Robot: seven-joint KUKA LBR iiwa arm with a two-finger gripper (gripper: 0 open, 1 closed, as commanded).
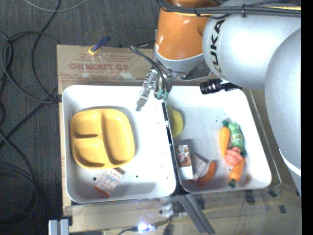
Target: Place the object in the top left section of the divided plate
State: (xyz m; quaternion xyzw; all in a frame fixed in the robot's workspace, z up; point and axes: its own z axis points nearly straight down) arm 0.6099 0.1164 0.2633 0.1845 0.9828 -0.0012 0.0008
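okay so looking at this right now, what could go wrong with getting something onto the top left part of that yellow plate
1. The gripper hangs over the left bin's far edge with nothing visible between its fingers; a placing move now would likely deliver nothing.
2. The divided plate has narrow ridges, so a release slightly off could land in a neighbouring section.

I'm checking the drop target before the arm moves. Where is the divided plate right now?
The yellow divided plate lies in the left bin, toward its left wall. A small printed packet sits just below it, and the pincer is up and to its right.
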